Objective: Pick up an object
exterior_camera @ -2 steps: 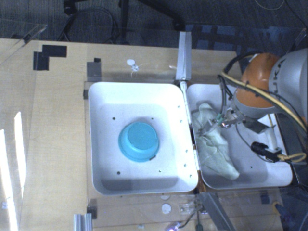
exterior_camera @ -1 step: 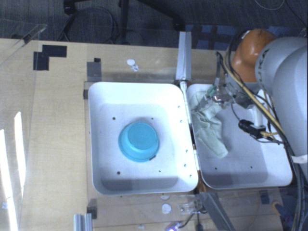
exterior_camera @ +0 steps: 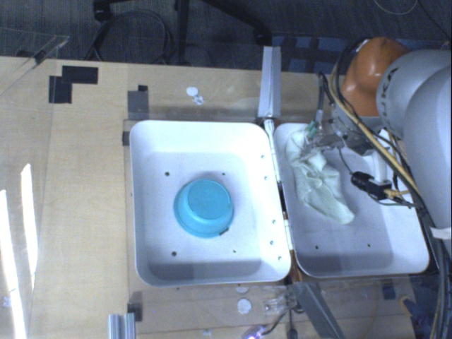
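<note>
Cloth [exterior_camera: 321, 186], pale and crumpled, is lying in the right bin [exterior_camera: 367, 256], stretching from the far left corner down toward the middle, and its upper end is bunching up right at the gripper [exterior_camera: 326, 138]. The arm [exterior_camera: 417, 97] is reaching in from the right with cables looping over it, and the gripper is sitting at the top edge of the cloth; whether the jaws are apart or closing on the fabric cannot be told, since wiring and folds are hiding them. A blue bowl [exterior_camera: 205, 207] is resting upside down near the middle of the left bin [exterior_camera: 152, 256], well apart from the arm. Judging from this, the main risk is that the gripper is catching just a thin fold near the corner, so the fabric may be slipping free as it lifts. Another is the cloth snagging on the bin wall beside it, dragging instead of rising cleanly.
</note>
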You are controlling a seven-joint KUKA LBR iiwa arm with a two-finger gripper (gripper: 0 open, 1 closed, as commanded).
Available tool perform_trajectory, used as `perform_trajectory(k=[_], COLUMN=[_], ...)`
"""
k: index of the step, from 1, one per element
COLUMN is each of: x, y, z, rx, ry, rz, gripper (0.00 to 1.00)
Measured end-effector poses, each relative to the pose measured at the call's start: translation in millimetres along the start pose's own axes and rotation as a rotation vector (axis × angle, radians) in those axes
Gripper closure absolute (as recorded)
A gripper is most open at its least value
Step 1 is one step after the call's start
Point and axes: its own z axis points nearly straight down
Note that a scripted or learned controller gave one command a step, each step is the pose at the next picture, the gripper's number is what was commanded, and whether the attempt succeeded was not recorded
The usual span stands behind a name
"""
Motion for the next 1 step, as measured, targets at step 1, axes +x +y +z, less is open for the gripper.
perform_trajectory(k=[1], x=[49.7], y=[-22.8], z=[-82.1], rx=[0.017], ry=[0.003], rz=[0.051], gripper=[1.0])
